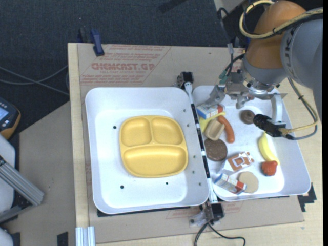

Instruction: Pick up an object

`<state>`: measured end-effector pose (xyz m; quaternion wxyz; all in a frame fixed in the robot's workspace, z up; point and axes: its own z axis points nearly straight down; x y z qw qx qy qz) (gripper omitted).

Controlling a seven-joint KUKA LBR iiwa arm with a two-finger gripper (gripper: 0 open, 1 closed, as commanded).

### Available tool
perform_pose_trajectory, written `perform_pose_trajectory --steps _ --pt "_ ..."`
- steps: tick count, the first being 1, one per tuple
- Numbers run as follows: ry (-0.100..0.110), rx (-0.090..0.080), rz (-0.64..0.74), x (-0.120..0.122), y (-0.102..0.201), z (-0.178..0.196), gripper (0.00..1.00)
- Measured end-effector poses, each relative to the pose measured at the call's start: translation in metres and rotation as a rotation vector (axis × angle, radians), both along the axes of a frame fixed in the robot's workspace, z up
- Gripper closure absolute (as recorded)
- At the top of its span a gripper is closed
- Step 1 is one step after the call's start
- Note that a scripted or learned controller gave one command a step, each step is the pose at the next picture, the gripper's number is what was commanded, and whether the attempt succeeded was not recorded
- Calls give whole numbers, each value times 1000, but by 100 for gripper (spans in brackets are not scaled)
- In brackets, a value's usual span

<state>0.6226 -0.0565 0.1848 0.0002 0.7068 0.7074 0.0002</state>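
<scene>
My gripper (254,93) hangs over the back of the right bin (297,181); open or closed, can't tell. Toy food lies below it in that bin: banana (265,147), sausage (227,129), brown disc (216,149), strawberry (269,167). Yellow divided tray (152,146) sits in left bin (100,104).

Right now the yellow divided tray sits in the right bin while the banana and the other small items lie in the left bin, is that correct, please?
Not quite: the bins are swapped. The camera view shows the yellow divided tray in the left bin, while the banana and the other small items lie in the right bin.
</scene>
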Motion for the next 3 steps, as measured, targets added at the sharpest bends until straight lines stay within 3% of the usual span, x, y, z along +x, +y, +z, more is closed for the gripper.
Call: perform_pose_trajectory --steps 1,2,3 --pt "15 1 -9 -97 -49 -65 0" --pt "-7 -5 -4 -21 -115 -70 0" --pt "2 2 4 -22 -49 -78 0"
